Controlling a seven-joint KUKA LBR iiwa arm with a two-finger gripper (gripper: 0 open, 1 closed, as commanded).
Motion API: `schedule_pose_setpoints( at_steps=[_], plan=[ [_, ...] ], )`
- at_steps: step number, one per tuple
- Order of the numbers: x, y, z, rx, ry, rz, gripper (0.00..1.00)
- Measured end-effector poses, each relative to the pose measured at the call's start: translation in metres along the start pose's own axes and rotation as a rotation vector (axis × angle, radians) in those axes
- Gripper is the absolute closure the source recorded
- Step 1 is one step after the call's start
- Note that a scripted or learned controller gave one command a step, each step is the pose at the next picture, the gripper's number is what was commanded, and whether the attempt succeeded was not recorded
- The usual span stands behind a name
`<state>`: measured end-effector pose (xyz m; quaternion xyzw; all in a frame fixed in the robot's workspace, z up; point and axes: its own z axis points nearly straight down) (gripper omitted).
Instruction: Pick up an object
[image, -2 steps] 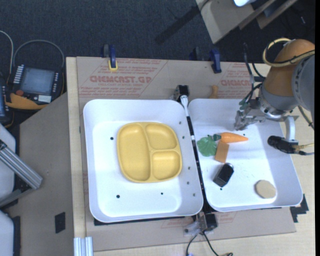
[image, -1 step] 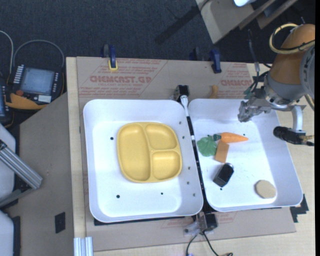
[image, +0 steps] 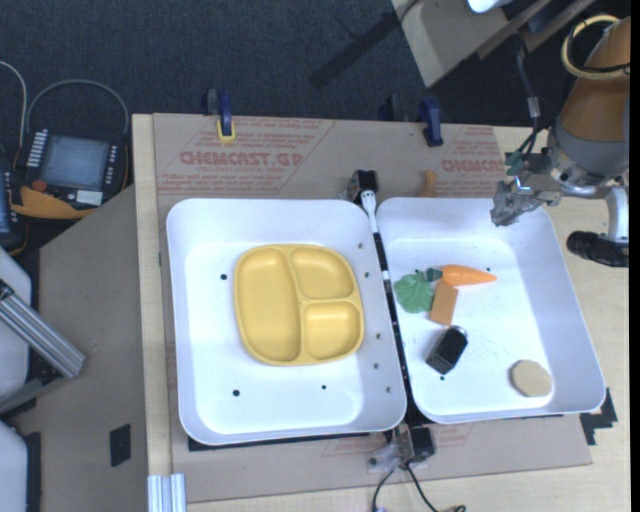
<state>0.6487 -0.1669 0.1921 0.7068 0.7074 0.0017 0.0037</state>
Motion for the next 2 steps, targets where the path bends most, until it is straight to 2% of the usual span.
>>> schedule_pose_setpoints(
  at_steps=[1,2],
  plan=[
    [0.0,0.002,-0.055,-0.002,0.0,0.0,1.0],
    [0.045,-0.021,-0.061,0.009,0.005,-0.003,1.0]
  ],
)
